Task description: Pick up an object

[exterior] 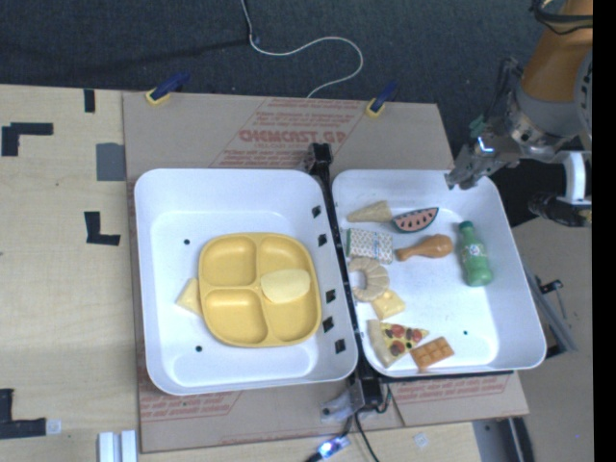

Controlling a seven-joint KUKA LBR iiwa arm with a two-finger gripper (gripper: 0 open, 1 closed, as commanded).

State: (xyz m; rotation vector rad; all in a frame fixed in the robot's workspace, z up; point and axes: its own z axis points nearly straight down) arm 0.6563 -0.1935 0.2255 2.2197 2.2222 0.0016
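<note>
Watermelon slice (415, 220) lies just below-left of the gripper (464, 177), which hovers above the bin's (510, 349) far corner.

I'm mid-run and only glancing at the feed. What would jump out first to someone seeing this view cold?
Most likely the yellow divided plate, sitting in the middle of the left bin with a pale yellow piece in one of its compartments. Next, the scatter of toy food in the right bin: a watermelon slice, a drumstick, a green bottle and a pizza slice. The gripper hangs over that bin's upper right corner.
</note>
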